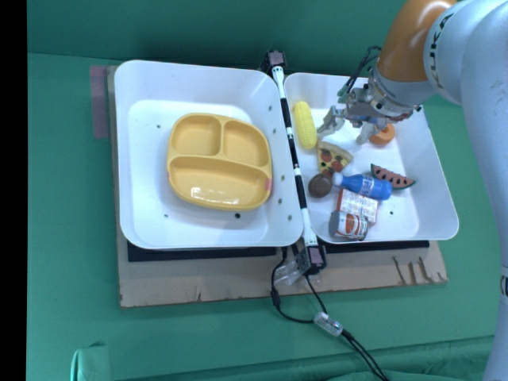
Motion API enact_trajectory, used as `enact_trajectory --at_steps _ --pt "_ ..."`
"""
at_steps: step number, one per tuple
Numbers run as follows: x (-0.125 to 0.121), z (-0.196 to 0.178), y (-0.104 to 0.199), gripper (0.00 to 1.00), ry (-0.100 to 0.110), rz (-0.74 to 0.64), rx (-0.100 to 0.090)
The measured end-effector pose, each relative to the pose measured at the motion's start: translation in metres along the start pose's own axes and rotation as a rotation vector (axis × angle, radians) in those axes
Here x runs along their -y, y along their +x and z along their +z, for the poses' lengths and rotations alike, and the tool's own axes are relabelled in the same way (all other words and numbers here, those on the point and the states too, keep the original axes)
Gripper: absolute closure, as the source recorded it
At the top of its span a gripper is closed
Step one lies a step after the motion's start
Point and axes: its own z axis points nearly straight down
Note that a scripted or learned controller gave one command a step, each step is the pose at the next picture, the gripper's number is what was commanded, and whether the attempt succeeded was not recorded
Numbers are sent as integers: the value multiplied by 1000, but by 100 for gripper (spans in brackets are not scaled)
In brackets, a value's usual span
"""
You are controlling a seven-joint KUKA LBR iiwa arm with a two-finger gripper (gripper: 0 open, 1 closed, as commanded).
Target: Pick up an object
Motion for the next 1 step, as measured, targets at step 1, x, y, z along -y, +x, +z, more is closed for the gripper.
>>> enact_trajectory --at_steps 1 --pt "-3 -18 -4 100 -16 7 6"
